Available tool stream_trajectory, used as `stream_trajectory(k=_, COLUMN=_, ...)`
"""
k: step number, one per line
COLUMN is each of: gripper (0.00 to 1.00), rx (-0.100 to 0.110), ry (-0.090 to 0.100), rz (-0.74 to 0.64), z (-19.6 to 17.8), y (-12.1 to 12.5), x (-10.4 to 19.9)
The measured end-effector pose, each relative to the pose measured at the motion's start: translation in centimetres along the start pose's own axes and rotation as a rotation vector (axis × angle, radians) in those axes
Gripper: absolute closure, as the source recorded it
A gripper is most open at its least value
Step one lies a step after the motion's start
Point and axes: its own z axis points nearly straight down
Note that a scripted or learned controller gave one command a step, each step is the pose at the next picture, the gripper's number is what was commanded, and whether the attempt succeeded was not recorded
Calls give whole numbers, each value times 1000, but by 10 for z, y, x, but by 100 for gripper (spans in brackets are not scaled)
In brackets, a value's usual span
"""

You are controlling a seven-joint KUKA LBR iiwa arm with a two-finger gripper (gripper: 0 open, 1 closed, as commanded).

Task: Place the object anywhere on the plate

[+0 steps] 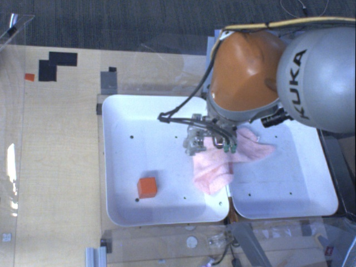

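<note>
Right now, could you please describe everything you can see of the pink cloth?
The pink cloth looks like soft, crumpled fabric, pale pink. It lies draped across the seam between the two white bins, one end in the left bin, the other in the right bin. The gripper sits directly over its upper part, covering some of it.

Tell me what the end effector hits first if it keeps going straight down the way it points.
Most likely the pink cloth. The end effector points down at the seam between the two white bins, and the cloth lies draped right beneath it. Depth is hard to judge from this slanted view, so contact may already exist.
</note>
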Motion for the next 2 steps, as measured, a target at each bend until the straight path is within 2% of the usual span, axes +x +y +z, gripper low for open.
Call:
stream_trajectory(k=1, gripper=100, rx=0, ry=4, rz=-2, z=7, y=50, x=11)
stream_trajectory(k=2, gripper=0, rx=0, ry=3, rz=-2, z=7, y=49, x=11)
